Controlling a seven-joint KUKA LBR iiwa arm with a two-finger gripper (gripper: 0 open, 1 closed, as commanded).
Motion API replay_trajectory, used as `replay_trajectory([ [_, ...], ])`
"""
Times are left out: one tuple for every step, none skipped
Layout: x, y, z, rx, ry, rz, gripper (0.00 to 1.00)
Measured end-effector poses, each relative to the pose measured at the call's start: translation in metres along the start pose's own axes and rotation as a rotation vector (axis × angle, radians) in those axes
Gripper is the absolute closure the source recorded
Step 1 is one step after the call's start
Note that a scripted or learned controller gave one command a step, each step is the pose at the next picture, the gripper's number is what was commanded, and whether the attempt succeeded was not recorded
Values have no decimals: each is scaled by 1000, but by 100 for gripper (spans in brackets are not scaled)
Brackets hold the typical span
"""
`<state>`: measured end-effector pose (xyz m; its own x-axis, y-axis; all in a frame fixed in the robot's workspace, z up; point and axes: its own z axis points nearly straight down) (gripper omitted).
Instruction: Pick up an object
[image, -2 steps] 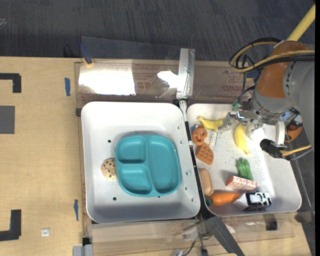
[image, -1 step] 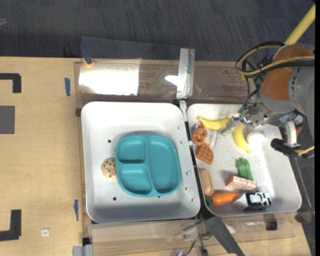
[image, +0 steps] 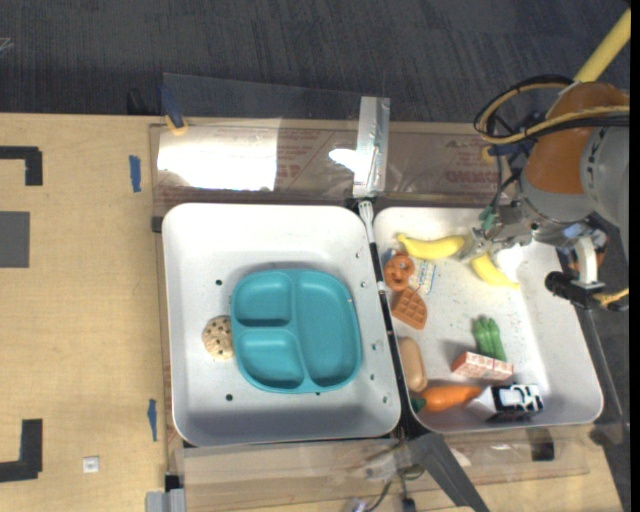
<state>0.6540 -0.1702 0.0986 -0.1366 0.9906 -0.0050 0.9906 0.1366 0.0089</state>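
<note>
— So, where does your gripper (image: 492, 228) stand?

— Low over the right bin (image: 560, 340), at its far edge, between two bananas (image: 432, 246). Whether it is parted or closed on anything, you cannot tell.

— Why there?

— Likely because the bananas lie apart from the clutter; the waffle (image: 409, 308), hot dog (image: 413, 364), carrot (image: 447, 397) and toy car (image: 517, 398) crowd the divider and near wall.

— Room to move?

— Open floor mid-bin. The left bin (image: 190, 300) holds a teal tray (image: 297, 330) and a cookie (image: 217, 336).

My bench (image: 70, 330) is tan board with black corner marks (image: 25, 165) and blue tape (image: 134, 173) — beyond its far edge lies dark grey carpet (image: 300, 40).
</note>
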Motion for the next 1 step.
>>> replay_trajectory([
  [-4, -20, -2, 10, 9, 101, 100],
])
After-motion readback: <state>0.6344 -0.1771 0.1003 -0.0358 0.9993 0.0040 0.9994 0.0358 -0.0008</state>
